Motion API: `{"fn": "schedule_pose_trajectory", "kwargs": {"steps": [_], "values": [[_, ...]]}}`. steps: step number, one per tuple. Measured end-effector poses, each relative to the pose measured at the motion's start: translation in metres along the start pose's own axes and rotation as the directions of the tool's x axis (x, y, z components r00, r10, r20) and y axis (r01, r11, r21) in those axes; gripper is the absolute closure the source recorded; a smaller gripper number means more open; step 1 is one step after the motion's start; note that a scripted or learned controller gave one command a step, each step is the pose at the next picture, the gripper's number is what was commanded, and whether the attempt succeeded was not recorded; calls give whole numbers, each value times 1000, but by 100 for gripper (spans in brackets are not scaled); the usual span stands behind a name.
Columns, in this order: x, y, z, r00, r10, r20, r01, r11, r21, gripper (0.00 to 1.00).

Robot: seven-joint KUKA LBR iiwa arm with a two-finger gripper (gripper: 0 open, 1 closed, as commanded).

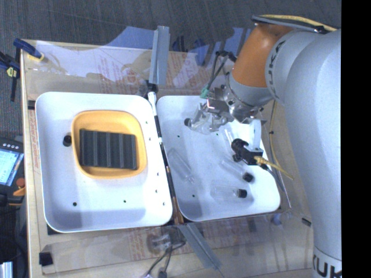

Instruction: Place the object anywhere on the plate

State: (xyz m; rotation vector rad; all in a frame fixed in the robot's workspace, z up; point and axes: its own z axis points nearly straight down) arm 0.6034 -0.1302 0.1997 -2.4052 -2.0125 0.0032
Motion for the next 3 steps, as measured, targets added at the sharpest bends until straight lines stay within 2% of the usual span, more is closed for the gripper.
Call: {"fn": "schedule_pose_trajectory", "kwargs": {"steps": [1,2,3], "values": [[67,-31,-12,997,-74,1,74,997,0,100],[141,-25,-20,977,-214,3,214,977,-3,100],[141,-24,-20,977,-213,3,213,977,-3,0]]}}
